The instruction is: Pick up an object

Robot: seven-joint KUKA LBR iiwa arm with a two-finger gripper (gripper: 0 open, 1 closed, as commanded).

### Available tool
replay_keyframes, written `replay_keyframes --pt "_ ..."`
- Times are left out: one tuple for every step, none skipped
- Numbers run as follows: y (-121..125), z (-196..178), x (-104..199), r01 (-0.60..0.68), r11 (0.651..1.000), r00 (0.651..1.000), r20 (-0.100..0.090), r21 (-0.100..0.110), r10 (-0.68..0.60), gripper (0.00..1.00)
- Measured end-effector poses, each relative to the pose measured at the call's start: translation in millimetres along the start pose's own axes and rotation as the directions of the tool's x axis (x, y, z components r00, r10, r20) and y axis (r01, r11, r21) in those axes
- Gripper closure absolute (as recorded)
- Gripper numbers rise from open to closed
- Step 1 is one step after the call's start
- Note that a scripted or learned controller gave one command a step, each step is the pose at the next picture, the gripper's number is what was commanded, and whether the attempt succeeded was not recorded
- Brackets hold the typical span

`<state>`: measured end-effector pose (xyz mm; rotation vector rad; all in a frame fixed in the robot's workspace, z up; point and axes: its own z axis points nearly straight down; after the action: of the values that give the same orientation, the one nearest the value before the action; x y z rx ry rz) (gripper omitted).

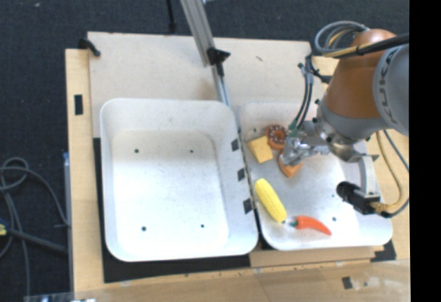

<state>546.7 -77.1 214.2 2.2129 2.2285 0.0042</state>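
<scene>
My gripper point(296, 151) hangs low over the upper middle of the right bin point(358, 228), on the end of the grey and orange arm point(358, 90). Right beneath its tip lies a small orange piece point(291, 169), partly covered by it. I cannot tell whether the piece is held. Just to the left are a brown ridged ring point(275, 136) and a yellow wedge point(260, 149). Nearer the front lie a yellow corn cob point(271, 200) and a red-orange pepper with a green stem point(312, 225).
The left bin point(172, 180) stands beside the right one, their rims touching in the middle. A slanted metal pole point(195, 7) rises from the bench behind the bins. A black connector with cables point(355, 197) hangs from the arm over the right bin's right side.
</scene>
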Motion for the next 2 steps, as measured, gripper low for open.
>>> replay_keyframes --pt "13 -17 54 0.001 1.000 1.000 0.000 0.000 -0.001 1.00" --pt "26 -13 114 0.001 1.000 1.000 -0.001 0.002 -0.001 1.00"
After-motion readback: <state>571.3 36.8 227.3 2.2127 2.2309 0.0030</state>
